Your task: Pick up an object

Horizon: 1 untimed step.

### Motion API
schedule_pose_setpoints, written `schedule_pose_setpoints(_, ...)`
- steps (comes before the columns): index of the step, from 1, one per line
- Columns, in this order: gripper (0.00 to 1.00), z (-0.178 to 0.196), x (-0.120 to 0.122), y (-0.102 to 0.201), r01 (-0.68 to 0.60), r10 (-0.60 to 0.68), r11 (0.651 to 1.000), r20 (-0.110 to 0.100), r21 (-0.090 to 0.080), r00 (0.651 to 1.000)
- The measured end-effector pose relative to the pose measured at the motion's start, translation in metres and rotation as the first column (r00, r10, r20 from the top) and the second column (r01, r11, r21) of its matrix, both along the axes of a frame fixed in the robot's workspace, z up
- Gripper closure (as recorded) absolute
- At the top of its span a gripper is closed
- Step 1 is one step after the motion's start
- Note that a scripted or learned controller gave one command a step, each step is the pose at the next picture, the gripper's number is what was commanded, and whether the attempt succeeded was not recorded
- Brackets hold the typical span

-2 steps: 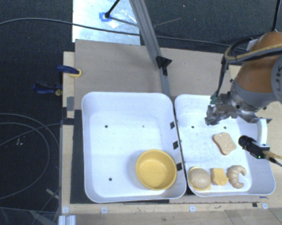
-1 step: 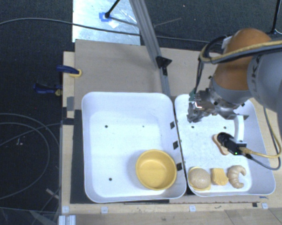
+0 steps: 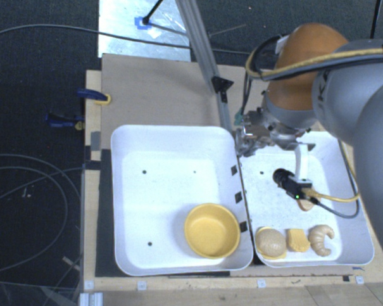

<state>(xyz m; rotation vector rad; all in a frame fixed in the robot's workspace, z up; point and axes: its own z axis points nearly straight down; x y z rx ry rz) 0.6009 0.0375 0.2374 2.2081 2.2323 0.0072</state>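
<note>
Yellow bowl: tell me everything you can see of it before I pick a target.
The bowl is round, plain yellow, smooth like plastic. It stands upright, mouth up, with nothing inside. It rests on the floor of the left bin, in its near right corner, close to the right wall; contact with that wall cannot be told. The gripper is apart from it, at the far end of the divide between the bins.
</note>
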Motion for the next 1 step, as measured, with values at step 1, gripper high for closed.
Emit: schedule_pose_setpoints(1,1.0,0.0076,0.015,0.0508,0.001,-0.001,1.0,0.0,0.0,1.0)
